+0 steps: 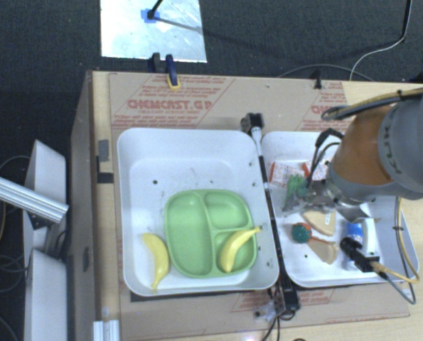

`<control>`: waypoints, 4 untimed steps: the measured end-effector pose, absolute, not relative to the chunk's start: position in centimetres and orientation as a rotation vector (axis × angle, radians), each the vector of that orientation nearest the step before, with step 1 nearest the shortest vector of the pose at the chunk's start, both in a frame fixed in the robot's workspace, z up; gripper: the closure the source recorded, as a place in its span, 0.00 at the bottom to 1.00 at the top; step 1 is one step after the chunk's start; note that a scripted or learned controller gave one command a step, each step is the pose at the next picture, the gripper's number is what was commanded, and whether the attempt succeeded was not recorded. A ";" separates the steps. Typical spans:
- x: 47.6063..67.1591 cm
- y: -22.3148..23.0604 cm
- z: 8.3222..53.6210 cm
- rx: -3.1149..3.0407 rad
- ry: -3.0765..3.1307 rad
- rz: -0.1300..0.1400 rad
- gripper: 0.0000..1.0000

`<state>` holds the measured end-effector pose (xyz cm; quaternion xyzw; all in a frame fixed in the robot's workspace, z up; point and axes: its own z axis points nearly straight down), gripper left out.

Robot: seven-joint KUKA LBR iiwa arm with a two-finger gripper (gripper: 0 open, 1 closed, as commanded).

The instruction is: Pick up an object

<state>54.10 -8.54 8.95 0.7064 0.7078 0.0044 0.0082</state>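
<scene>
Where the grey arm with its orange band reaches in from the right, the gripper (pixel 300 199) hangs low over the right bin (pixel 288 275), its metal tips close above a clutter of small objects; whether it is clenched or released, I cannot tell, and nothing can be made out in its grasp. Just beside the tips lies a green item (pixel 296 184) against a white and red packet (pixel 286 170). Below them sits a small teal ball with an orange top (pixel 300 232), next to a tan wedge (pixel 320 222), and a second tan piece (pixel 324 251) lies nearer the front wall. A blue and white object (pixel 355 231) rests at the bin's right side under the wrist.

Across the divider, the left bin (pixel 140 158) holds a green divided plate (pixel 197 229). One yellow banana (pixel 236 247) lies on the plate's right compartment, and another banana (pixel 156 259) lies on the bin floor touching the plate's left rim.

Both bins sit on a bench topped with a tan sheet (pixel 175 99) printed in red letters, a blue clamp (pixel 170 69) at its back edge. The floor around it is dark carpet (pixel 40 48), with a shiny square plate (pixel 151 20) lying beyond the bench. Cables trail at the upper right, and a white and metal frame (pixel 26 197) stands at the left.
</scene>
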 end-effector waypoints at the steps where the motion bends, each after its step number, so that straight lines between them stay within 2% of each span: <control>1: 50.9 -9.0 8.9 2.206 2.211 0.016 0.00; 2: 58.0 -9.2 8.5 2.216 2.223 0.003 0.00; 3: 50.9 -8.4 8.4 2.221 2.223 0.000 0.00; 4: 51.0 -9.8 8.4 2.220 2.221 0.002 0.00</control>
